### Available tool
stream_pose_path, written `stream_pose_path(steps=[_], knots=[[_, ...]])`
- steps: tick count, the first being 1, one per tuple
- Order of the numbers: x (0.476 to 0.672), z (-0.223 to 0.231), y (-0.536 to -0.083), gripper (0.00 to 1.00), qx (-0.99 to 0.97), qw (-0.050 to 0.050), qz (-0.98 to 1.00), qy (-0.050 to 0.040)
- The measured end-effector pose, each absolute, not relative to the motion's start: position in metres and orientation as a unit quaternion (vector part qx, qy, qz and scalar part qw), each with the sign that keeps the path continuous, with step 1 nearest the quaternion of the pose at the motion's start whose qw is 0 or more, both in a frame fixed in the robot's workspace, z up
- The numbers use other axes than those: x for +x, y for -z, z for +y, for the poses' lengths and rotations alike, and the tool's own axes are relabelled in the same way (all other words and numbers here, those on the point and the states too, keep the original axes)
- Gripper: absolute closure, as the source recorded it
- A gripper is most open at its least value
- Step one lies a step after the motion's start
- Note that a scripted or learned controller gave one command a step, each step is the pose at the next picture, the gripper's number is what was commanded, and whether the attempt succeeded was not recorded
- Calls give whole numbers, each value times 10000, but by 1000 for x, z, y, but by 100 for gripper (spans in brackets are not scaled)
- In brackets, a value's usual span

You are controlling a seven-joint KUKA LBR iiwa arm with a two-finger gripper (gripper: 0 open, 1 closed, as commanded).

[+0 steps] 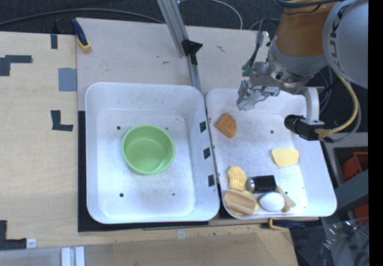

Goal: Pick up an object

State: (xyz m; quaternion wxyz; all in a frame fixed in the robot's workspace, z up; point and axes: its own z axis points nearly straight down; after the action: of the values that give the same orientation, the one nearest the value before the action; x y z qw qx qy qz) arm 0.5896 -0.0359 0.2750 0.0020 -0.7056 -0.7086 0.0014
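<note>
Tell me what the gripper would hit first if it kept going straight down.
Likely the bare floor of the right bin; the gripper hangs just up-right of the orange piece, though depth is unclear.

A light wooden worktop (131, 49) is seen from above, and two shallow white bins are placed on it side by side, the left bin (96, 139) touching the right bin (311, 157) along one edge. A blue and yellow clamp (81, 34) is found near the far left corner. Dark and grey tape pieces (67, 78) are stuck on the left part.
</note>
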Motion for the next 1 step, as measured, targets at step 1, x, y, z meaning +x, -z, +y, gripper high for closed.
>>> stream_pose_path(steps=[1], knots=[[575,21,-251,100,-7049,25,-7093,-14]])
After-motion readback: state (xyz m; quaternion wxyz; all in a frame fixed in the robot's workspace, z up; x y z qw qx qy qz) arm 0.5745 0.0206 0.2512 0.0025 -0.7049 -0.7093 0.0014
